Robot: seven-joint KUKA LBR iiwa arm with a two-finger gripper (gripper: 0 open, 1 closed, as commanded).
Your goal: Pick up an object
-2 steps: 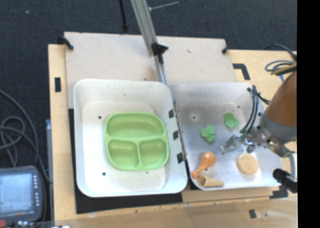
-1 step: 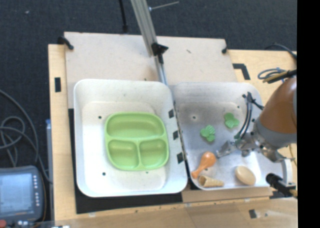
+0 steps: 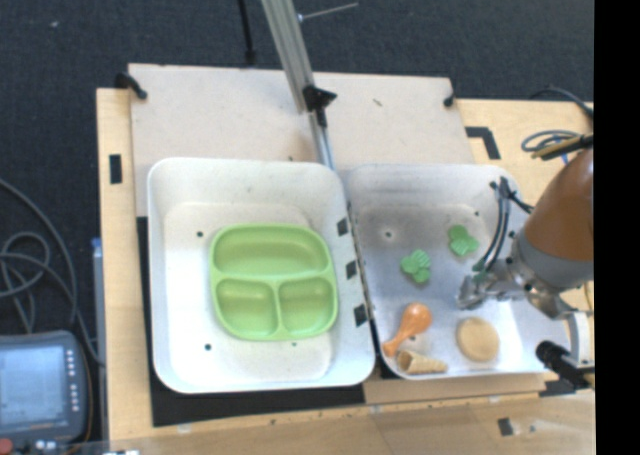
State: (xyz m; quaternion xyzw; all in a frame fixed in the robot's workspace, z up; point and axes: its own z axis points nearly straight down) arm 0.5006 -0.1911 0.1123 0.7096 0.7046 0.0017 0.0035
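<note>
Pincer (image 3: 470, 293) state cannot be told; it is poised in the right bin (image 3: 400, 193) just above the tan bun (image 3: 479, 339). Light, probably soft; its rounded flanks are best gripped.

Worktop (image 3: 118, 273): pale wood, seen from above at a slant; dark carpet beyond its far and left edges.
Board (image 3: 390, 128): lighter tan sheet lying flat on the far part of the worktop, black clips at its far corners.
Left bin (image 3: 175, 363): shallow, white, rounded corners, resting on the worktop over a black mat that shows along the near edge.
Right bin (image 3: 420, 188): shallow, white, scuffed grey floor, just beside the left bin, rims touching or nearly so.
</note>
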